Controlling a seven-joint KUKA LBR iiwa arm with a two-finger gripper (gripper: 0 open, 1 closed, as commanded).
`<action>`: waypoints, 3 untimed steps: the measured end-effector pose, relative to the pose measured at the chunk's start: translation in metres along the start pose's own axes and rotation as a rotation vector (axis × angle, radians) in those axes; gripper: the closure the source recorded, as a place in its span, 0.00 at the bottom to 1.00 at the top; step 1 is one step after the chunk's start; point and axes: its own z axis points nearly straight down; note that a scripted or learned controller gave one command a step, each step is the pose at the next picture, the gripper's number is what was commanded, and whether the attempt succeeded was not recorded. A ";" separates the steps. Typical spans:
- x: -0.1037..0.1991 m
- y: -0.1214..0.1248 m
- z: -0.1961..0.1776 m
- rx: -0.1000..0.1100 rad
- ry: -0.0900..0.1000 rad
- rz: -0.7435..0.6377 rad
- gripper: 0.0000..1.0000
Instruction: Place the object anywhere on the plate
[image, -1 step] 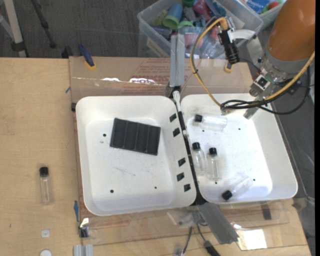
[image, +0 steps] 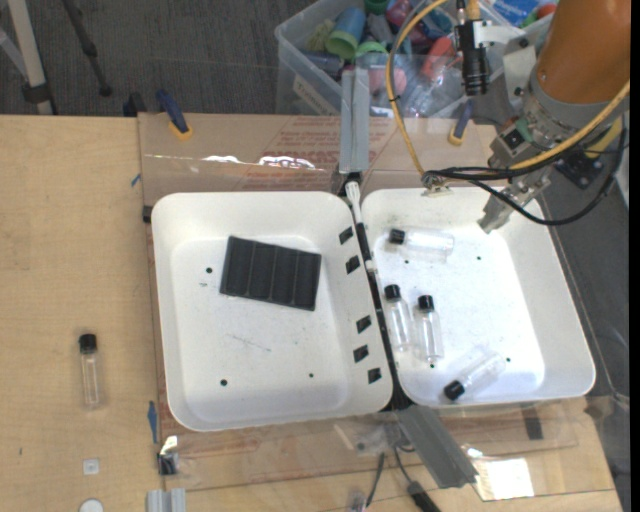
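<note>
End effector (image: 497, 212) hangs over right white bin (image: 560, 300) rear edge, grip state cannot tell, nothing seen held. 4 clear black-capped plastic vials (image: 428, 328) lie loose below, awaiting pick. Dark ribbed rectangular plate (image: 271, 272) sits bare in left white bin (image: 190, 380), ready as target.

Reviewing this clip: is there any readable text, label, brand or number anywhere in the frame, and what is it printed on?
Nothing here can be read for certain.
Red print on the clear plastic sheet behind the left bin: too blurred and glare-washed to read.
White card on the bench below the right bin: no legible marks.
Black plate, the clear vials and the gripper: no visible lettering.
</note>
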 end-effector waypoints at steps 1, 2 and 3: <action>-0.069 -0.011 0.056 -0.004 0.000 0.284 1.00; -0.148 -0.031 0.072 -0.003 0.001 0.711 1.00; -0.180 -0.070 0.112 -0.001 -0.002 0.261 1.00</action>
